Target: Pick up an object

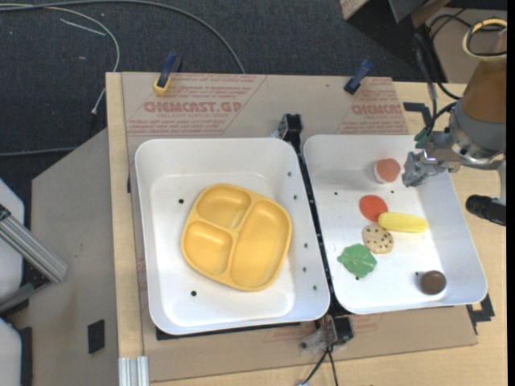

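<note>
1. Reaching in from the right, the grey arm (483,111) with its orange band hangs over the upper right part of the right bin (338,215).
2. The end effector (418,170) sits just beside a small pink round piece (388,169), at that piece's right; whether they touch cannot be told.
3. How far the end effector is open cannot be told from this view, and nothing shows between its tips.
4. The right bin also holds a red round piece (372,207), with a yellow banana-like piece (403,223) touching its lower right edge.
5. A tan speckled cookie (376,239) lies just below those two, and a green leaf-shaped piece (356,260) lies at the cookie's lower left, close against it.
6. A dark brown round piece (433,281) rests apart from the rest, near the bin's lower right corner.
7. The left bin (153,215) holds a yellow divided plate (236,236) with three compartments, lying flat near its middle.
8. Both bins stand side by side on a cardboard sheet (201,95) on the tabletop, with two blue clips (167,71) on the sheet's far edge.
</note>
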Motion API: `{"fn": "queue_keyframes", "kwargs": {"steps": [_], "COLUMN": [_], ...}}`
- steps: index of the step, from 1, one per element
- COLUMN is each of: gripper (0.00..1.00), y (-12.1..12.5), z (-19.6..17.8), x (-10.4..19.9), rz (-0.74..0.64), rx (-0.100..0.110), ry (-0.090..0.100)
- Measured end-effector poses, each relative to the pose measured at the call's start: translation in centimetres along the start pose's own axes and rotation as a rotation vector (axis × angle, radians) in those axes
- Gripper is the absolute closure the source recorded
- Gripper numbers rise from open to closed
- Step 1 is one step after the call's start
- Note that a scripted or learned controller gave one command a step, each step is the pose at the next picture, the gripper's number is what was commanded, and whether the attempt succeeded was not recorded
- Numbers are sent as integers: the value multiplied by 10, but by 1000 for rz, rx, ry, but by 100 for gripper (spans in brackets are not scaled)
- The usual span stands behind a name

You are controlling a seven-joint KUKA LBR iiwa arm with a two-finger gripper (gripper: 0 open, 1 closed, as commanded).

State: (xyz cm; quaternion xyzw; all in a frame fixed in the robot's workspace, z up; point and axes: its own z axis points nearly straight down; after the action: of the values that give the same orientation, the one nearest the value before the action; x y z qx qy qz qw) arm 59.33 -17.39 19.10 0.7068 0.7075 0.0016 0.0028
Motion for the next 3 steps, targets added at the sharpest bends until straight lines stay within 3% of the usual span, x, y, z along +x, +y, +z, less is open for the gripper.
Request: {"fn": "queue_keyframes", "kwargs": {"steps": [1, 2, 3], "gripper": [100, 100, 100], "y": [-2, -6, -27], "z": [-46, -52, -52], "x": [4, 58, 101], "rz": [-1, -5, -4], "rx": [-1, 7, 9], "ry": [0, 5, 5]}}
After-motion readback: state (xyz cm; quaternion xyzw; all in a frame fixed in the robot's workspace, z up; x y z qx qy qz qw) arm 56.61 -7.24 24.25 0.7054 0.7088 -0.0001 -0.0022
